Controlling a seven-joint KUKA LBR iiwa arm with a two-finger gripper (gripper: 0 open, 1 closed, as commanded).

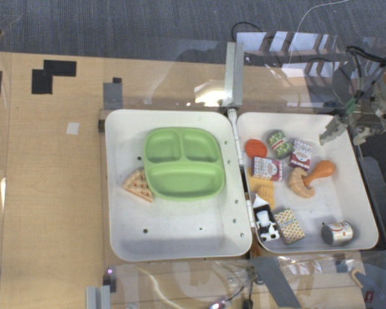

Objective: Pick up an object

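The gripper (331, 131) hangs over the right bin's (367, 205) far right corner; whether its jaws are spread I cannot tell

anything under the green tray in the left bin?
A waffle-like slice lies against the green tray's lower-left edge, on the left bin's floor; whether it tucks beneath is unclear. The tray's three compartments hold nothing. Anything directly beneath it is covered.

Bright, even light w/ glare patch behind left bin (174, 124); soft shadows, slightly grainy.
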